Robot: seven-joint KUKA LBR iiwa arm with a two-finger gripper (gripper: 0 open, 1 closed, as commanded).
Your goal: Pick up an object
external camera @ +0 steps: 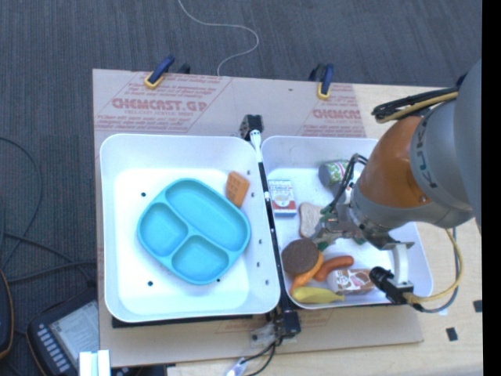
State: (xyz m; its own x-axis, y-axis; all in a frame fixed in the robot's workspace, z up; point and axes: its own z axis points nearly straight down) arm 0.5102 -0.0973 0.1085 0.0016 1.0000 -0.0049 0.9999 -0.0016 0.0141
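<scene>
Camera view: we see the table with two white bins side by side. Left bin holds a blue divided plate, with an orange cracker-like piece touching its rim at 1 o'clock. Right bin is cluttered: a red-and-white small box at the bin's 10 o'clock, a bread slice just beside it, a greenish can at 12 o'clock, a brown round patty at 8 o'clock, a carrot touching the patty, a sausage next to it, a banana at 6 o'clock. The arm comes in from 3 o'clock and the gripper sits low over the bin centre, near the bread slice. Whether the gripper is released or clenched we cannot tell. Nothing seen grasped.
</scene>
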